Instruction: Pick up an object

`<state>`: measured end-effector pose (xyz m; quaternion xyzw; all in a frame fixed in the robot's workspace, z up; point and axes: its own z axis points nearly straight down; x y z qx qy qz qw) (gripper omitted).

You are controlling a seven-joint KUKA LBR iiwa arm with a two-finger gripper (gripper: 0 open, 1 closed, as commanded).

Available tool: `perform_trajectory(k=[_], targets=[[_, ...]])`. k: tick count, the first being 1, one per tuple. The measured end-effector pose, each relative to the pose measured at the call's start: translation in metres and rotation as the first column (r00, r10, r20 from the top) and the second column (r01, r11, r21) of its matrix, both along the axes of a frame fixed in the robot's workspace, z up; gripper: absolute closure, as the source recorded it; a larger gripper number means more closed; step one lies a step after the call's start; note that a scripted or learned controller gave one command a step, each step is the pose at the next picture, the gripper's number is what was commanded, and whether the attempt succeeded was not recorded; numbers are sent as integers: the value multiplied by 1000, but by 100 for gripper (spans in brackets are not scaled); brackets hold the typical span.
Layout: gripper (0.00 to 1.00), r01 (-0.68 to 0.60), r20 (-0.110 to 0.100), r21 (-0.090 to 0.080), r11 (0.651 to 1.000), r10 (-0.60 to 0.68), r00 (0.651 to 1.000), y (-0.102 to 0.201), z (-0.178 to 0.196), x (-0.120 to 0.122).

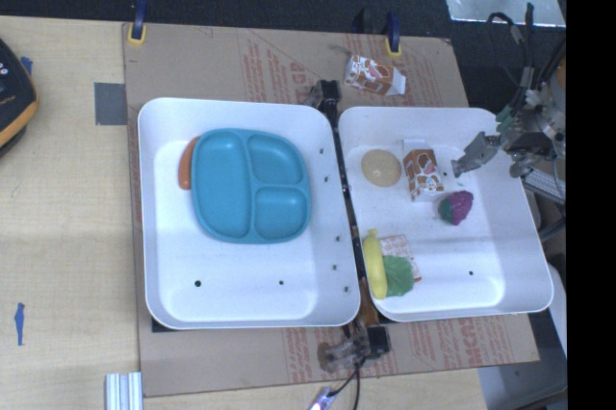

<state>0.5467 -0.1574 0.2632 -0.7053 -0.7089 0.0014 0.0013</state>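
Observation:
The right bin [500, 293] holds a round beige object [381, 167], a giraffe-patterned packet [422, 171], a purple object [456, 206], a yellow banana [373, 264] and a green object [398, 273] lying on a small packet. My gripper [496, 162] hovers over the right bin's upper right part, just right of the giraffe packet and above the purple object. It stands open with nothing between its fingers [471, 154]. In the left bin [164, 273] lies a blue divided plate [252, 185] with an orange object [185, 164] poking out from under its left edge.
A small printed packet [375, 74] lies on the cardboard behind the bins. Clamps [392, 33] hold the cardboard's far edge. A yellow-and-black device [12, 102] sits at the left of the bench. The arm's body [539, 124] fills the right bin's far right corner.

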Motion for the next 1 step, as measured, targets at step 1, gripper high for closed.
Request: perform_trajectory(k=[1], targets=[[0,-2,0,-2,1000,2,1000,-24,-71,58]])
